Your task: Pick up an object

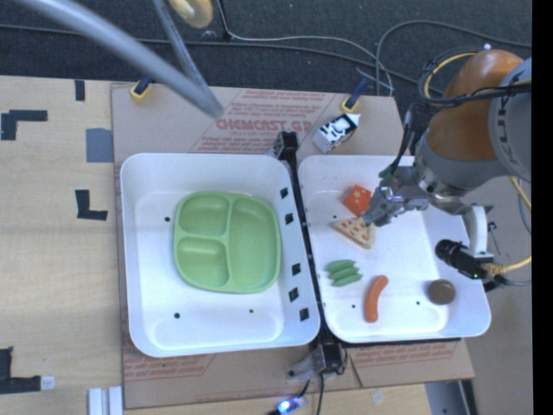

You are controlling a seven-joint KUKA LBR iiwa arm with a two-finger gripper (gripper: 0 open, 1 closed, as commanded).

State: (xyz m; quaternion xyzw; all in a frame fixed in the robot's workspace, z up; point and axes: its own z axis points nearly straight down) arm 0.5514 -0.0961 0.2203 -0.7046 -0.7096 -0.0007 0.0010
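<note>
Now | pincer (378,212) over triangular pizza slice (353,231) | glossy white bin (406,325)

Pizza slice (353,231) – flat in right bin (467,322), beside red piece (357,200).

Both bins are white: left bin (138,258), right bin (406,322). The divided plate (228,240) is pale green throughout. The block (357,200) is red-orange. The pizza slice (355,231) is tan with darker red spots. The pea pods (344,272) are green. The sausage (374,298) is orange-red. The round piece (441,291) is dark brown. The arm (471,119) is grey with an orange band. The bench (52,258) is light wood carrying black marks.
</note>
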